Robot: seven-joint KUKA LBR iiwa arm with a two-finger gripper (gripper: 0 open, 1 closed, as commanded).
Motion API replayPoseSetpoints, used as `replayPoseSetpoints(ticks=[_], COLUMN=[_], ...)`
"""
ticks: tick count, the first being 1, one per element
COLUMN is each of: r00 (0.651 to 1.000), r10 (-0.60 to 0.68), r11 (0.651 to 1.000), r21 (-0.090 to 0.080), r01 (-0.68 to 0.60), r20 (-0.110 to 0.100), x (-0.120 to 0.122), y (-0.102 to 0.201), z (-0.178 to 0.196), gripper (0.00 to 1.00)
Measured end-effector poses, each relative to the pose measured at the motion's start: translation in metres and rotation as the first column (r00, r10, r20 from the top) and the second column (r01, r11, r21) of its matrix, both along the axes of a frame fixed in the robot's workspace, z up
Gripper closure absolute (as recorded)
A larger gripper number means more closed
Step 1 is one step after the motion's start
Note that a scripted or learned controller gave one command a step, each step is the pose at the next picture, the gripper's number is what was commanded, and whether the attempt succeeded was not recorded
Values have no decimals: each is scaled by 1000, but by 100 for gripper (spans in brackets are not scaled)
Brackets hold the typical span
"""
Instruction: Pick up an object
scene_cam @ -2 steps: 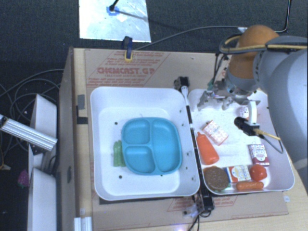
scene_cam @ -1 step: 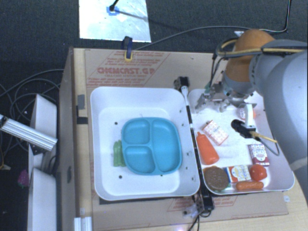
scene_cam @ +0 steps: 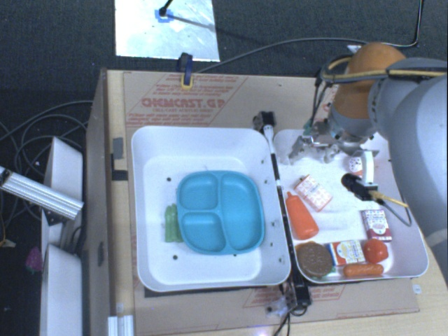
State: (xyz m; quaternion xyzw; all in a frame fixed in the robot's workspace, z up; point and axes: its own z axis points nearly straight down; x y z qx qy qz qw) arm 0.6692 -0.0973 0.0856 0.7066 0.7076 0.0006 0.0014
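Cardboard-topped bench bearing two white bins. Gripper hovering over right bin far corner, grip state indiscernible. Approach step seemingly underway; next move needing descent toward orange bottle.

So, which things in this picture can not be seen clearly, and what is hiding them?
- Gripper: blurred, so whether its fingers are open or shut cannot be told from the camera view.
- Right bin: its far right corner is covered by the grey arm.
- Green object: partly tucked under the blue plate, so its shape is unclear.
- Small red packet: its print is too small to read.
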Motion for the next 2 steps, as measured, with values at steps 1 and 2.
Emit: replayPoseSetpoints(ticks=[1, 2], r00=[1000, 1000], r10=[3, 0], r11=[1000, 1000], r21=[0, 0], r01=[-3, 0], r20=[0, 1], x=[0, 0], y=[8, -14], z=[0, 0], gripper=[0, 0])
